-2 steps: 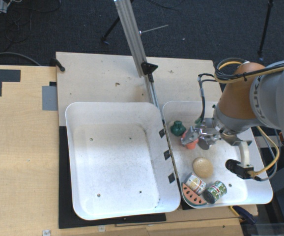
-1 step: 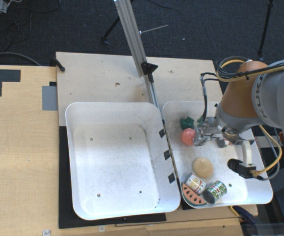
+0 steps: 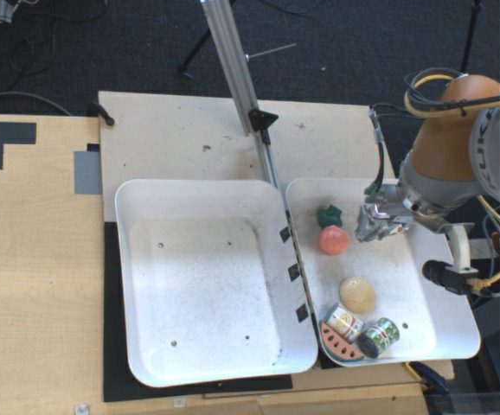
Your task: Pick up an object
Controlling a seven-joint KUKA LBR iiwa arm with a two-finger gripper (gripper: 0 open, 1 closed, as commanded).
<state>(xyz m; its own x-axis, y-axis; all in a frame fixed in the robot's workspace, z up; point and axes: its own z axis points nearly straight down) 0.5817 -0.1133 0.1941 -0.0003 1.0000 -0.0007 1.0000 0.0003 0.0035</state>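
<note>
Over the right bin (image 3: 445,340) hangs the gripper (image 3: 378,225), near a red ball (image 3: 333,241); whether it is clenched or released I cannot tell.

Two white bins sit side by side, and the left bin (image 3: 198,284) shows bare floor. Six small things lie in the right one: one green piece (image 3: 329,215) just above the round, pinkish-red ball, one tan bun-like lump (image 3: 357,294), two little cans (image 3: 344,322) (image 3: 380,335) and one watermelon slice (image 3: 335,345) near the front edge.
</note>
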